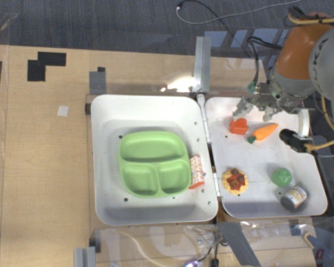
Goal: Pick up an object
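My gripper (254, 109) hangs over the far part of the right bin (267, 207), and its fingers stand open with nothing between them. Just below its left finger lies a small red toy (238, 126). To the right of that is an orange carrot (265, 131) with a green tip. Nearer the front of the same bin are a round pizza-like piece (235, 181), a green ball (281, 177) and a small tin can (293, 197).
The left bin (106, 204) holds a green divided plate (154, 162). A small striped packet (195, 171) leans by that bin's right wall. The arm's grey body with its orange band (300, 54) and a black part (294, 139) overhang the right bin's far right corner.
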`<state>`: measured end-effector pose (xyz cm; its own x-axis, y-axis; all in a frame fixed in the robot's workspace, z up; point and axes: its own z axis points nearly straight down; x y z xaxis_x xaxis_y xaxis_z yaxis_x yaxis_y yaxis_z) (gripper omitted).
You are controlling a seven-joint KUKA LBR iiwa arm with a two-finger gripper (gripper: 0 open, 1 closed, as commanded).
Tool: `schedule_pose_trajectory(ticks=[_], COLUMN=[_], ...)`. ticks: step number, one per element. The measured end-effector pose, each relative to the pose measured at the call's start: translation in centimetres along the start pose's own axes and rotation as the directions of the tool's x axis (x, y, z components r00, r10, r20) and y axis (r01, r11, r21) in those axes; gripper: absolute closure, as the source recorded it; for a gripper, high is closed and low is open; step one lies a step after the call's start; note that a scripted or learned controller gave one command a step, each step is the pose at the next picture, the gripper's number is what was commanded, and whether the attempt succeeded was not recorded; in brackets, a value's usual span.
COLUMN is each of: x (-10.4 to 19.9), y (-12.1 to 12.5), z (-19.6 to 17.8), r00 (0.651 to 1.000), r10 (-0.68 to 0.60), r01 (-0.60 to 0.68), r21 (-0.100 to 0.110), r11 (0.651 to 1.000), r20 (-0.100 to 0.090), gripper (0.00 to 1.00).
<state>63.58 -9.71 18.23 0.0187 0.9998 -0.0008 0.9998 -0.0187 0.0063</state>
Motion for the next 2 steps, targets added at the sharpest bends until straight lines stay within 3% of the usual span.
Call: schedule_pose_trajectory(ticks=[1,2], x=[-4.4,-5.5], y=[-0.3,-6.3], z=[7.1,2.2], r00=[0.994,0.979], r10=[-0.112,-0.201], r01=[0.112,0.201], r21=[-0.028,0.0], r11=[0.993,0.979], r20=[0.009,0.0], gripper=[0.0,0.0])
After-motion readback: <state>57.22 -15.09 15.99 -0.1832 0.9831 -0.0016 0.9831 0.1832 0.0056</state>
